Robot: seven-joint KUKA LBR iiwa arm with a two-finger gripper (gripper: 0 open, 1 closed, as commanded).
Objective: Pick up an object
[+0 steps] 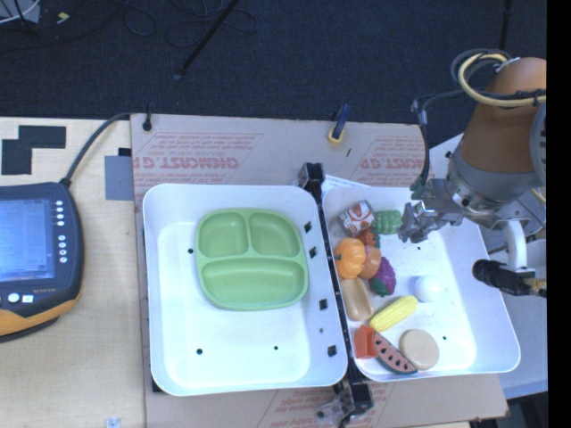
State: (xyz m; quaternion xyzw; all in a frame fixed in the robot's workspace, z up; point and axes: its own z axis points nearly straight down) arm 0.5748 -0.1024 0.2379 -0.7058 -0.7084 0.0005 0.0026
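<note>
Where the cardboard point(268, 150) under the bins bears red print, the letters are too blurred to read. The claw point(416, 225) hangs over the right bin point(486, 328); its opening cannot be told. Toy foods point(370, 279) lie beside it, left.

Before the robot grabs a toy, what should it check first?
1. Toys in the right bin to pick from: ok, corn, pumpkin and watermelon slice lie there.
2. Pincer over the right bin: ok, near its top edge.
3. Pincer open: cannot tell.
4. Pincer straight above a toy: not ok, the green toy sits just left.
5. Green plate out of the way: ok, it's in the left bin.
</note>
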